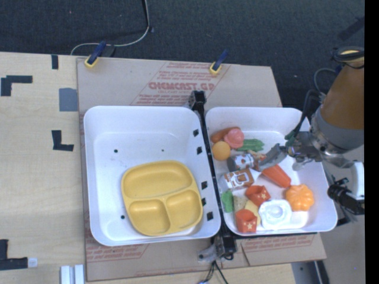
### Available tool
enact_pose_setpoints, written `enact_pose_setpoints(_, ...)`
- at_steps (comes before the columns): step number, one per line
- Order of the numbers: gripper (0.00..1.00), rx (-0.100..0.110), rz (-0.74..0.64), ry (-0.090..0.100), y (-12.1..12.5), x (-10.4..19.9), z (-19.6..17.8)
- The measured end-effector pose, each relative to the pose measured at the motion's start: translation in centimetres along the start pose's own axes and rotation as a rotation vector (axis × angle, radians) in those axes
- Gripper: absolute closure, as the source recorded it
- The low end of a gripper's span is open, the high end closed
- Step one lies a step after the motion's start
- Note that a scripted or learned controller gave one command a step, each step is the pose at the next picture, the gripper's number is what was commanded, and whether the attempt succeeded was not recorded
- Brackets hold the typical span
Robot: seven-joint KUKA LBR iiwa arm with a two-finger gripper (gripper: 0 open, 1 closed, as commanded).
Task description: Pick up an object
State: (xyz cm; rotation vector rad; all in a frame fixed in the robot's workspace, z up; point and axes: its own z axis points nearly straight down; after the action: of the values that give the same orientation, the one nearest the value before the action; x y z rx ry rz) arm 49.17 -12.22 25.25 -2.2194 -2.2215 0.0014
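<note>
White plastic bins sat side by side on the bench; the right bin (308, 118) held the clutter, the left bin (100, 123) held a yellow divided tray (160, 197). Toys lay heaped toward the right bin's left and near walls, likely just as they were tipped in, none stood up on purpose.

My gripper (277, 153) hung low over the middle of the right bin, the arm (346, 102) coming in over its right wall at a slant, wrist angled to point down and left into the pile. Fingers: dark against a busy background, so I could not tell whether they stood wide or narrow. Nothing was plainly seen between them.

Nearest candidate, in my judgement, was the orange carrot-like wedge (277, 175), lying just below the fingertips on the bin floor, probably apart from them. A small figure toy (243, 160) lay just to the left. The orange pumpkin (299, 197) and white cup (275, 212) sat nearer the front wall, the red round piece (234, 137) further off.
</note>
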Motion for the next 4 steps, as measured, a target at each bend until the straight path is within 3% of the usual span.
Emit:
enact_pose_setpoints(1, 0.00, 0.013, 0.001, 0.003, -1.1, -0.4, 12.7)
enact_pose_setpoints(2, 0.00, -0.020, 0.009, -0.018, -0.4, 0.6, 16.1)
enact_pose_setpoints(3, 1.00, -0.035, 0.008, -0.017, 0.1, 0.6, 14.5)
enact_pose_setpoints(4, 1.00, -0.005, -0.005, 0.001, 0.4, 5.8, 6.4)
